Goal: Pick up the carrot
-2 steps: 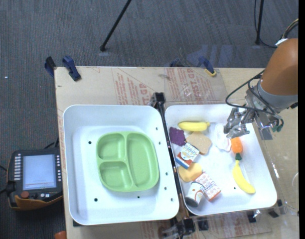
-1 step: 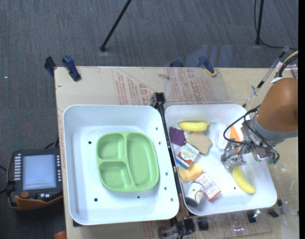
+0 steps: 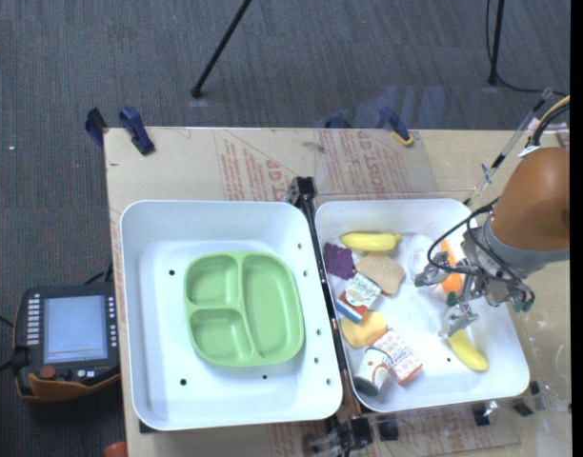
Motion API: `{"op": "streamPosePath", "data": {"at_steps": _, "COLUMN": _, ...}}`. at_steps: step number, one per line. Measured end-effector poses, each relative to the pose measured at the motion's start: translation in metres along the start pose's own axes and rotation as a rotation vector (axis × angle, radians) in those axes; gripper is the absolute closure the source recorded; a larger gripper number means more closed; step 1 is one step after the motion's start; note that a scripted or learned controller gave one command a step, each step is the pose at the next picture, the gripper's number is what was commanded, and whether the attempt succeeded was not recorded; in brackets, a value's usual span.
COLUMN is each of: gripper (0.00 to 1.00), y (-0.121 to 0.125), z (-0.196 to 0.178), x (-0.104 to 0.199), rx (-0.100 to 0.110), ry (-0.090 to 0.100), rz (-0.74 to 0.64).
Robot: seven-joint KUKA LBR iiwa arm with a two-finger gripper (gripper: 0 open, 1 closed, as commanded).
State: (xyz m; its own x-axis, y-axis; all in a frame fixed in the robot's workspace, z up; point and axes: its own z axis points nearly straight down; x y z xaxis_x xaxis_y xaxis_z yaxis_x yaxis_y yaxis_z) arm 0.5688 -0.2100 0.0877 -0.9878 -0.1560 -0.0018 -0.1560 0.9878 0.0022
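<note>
Table (image 3: 225, 160) is bare cardboard-brown board with red print, blue clamps along the far edge. Two shallow white plastic bins with rounded corners sit side by side on it.

Left bin (image 3: 149, 246): smooth glossy walls, holds a pale green plate (image 3: 244, 307) with three compartments, matte, rounded-rectangle outline.

Right bin (image 3: 506, 374): cluttered with toy food. Long yellow banana (image 3: 370, 242) at the far side, a second smaller banana (image 3: 468, 352) near the right wall. Purple lumpy piece (image 3: 337, 258) by the left wall, tan bread slice (image 3: 384, 272) just beside it. Small printed packet (image 3: 359, 294), yellow-orange wedge (image 3: 363, 331), printed carton (image 3: 400, 355) and a can (image 3: 371, 374) lying on its side toward the near edge.

Arm (image 3: 534, 203) comes in from the right, smooth orange band above the grey wrist. End effector (image 3: 460, 298) is metallic, low over the right half of the right bin.

Carrot (image 3: 448, 267): orange, mostly hidden, right at the end effector and touching or just under its frame, toward the far-left side of it. Only an orange patch shows between the metal parts.

End effector state: can't tell how far open it is, or if the carrot is actually between the tips; too small and cluttered.
</note>
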Motion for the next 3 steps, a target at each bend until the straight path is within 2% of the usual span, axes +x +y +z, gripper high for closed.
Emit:
{"op": "streamPosePath", "data": {"at_steps": 1, "gripper": 1.00, "y": 0.002, "z": -0.011, "x": -0.002, "rx": -0.001, "ry": -0.004, "rz": -0.003}}
{"op": "streamPosePath", "data": {"at_steps": 2, "gripper": 0.00, "y": 0.002, "z": -0.010, "x": -0.002, "rx": -0.002, "ry": -0.003, "rz": -0.003}}
{"op": "streamPosePath", "data": {"at_steps": 3, "gripper": 1.00, "y": 0.003, "z": -0.021, "x": -0.005, "rx": -0.002, "ry": -0.008, "rz": -0.007}}
